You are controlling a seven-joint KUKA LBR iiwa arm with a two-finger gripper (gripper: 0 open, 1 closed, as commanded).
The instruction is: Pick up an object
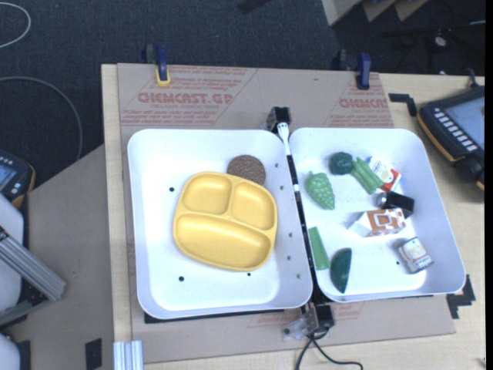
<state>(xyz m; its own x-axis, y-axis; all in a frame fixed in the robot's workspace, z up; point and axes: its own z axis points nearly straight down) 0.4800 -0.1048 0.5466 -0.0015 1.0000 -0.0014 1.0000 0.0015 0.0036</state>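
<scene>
The right bin (431, 176) holds several small objects: a light green bumpy piece (321, 190), a dark green broccoli-like toy (341, 163) with a green stalk (367, 177), a red and white packet (385, 174), a black block (398, 202), an orange and white carton (382, 222), a small tin (414, 253), a dark green oval (340, 269) and a green stick (317, 247). In the left bin (150, 206) lie a yellow divided plate (225, 220) and a brown round cookie (246, 169) at its far edge.
Both bins sit on a cardboard-covered bench (231, 91) held by blue clamps (161, 62) at the back. A yellow-edged teach pendant (460, 126) lies to the right of the bins. Cables run along the dark floor at left.
</scene>
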